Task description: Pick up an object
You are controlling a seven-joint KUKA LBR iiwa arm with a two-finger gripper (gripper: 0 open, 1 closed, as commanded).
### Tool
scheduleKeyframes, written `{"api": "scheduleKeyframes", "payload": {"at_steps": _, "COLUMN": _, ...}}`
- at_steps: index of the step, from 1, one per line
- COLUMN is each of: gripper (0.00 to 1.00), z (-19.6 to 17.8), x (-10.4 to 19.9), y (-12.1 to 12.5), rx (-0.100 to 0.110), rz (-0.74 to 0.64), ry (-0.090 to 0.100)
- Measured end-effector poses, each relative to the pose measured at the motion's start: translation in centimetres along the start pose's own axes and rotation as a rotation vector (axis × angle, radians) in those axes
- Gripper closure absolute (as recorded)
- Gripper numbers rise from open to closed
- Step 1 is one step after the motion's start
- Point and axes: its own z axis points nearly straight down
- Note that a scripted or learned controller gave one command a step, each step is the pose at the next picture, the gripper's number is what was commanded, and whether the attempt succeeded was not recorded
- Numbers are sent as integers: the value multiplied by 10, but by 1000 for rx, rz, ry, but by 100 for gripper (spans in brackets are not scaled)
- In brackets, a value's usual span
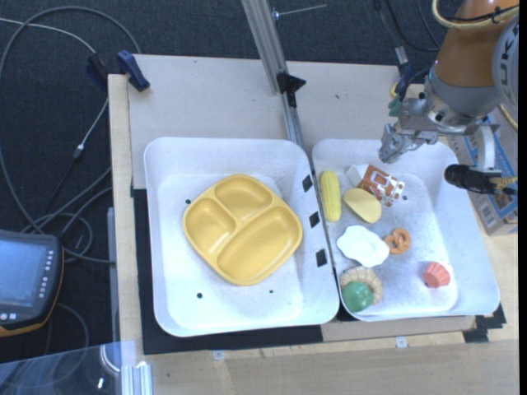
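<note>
A single fixed camera looks down on the counter (206, 97) from above at a slant, far enough back to take in both white bins whole: the left bin (165, 220) and the right bin (461, 245). The counter's far edge lies toward the top, and dark floor (49, 97) with cables shows to the left.

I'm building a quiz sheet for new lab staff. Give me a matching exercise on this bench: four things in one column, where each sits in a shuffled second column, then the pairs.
Things:
1. yellow tray
2. corn cob
3. red block
4. pretzel

Places:
A. right bin, near front right corner
B. left bin, in the middle
C. right bin, just right of the white piece
D. right bin, along its left wall

Pairs: 1-B, 2-D, 3-A, 4-C
</note>
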Motion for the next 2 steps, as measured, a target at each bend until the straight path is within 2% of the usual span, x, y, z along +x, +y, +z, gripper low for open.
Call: {"api": "scheduleKeyframes", "payload": {"at_steps": 2, "gripper": 100, "z": -21, "x": 95, "y": -52, "rx": 1, "rz": -1, "ry": 0}}
